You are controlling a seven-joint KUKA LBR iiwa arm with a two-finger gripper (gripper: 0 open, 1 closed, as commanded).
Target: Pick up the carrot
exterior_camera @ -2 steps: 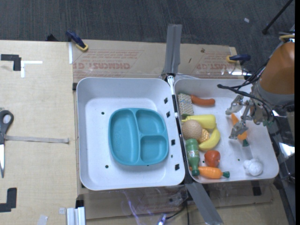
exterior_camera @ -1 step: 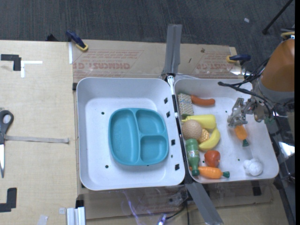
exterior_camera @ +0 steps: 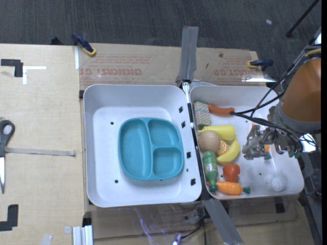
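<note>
The carrot (exterior_camera: 228, 188), orange with a green tip on its right end, lies flat along the front wall of the right bin (exterior_camera: 265, 190). My gripper (exterior_camera: 257, 148) hangs over the right middle of that bin. It is up and to the right of the carrot, apart from it, with bare bin floor between them. Nothing shows in the gripper. The grey arm with its orange band (exterior_camera: 305, 93) reaches in from the right.
A red tomato (exterior_camera: 231, 171), green bottle (exterior_camera: 210, 166), yellow banana (exterior_camera: 231, 152) and brown round item (exterior_camera: 208, 141) crowd the carrot's upper left. A thin red-orange item (exterior_camera: 220, 109) lies at the back. The left bin (exterior_camera: 102, 188) holds a teal divided plate (exterior_camera: 152, 148).
</note>
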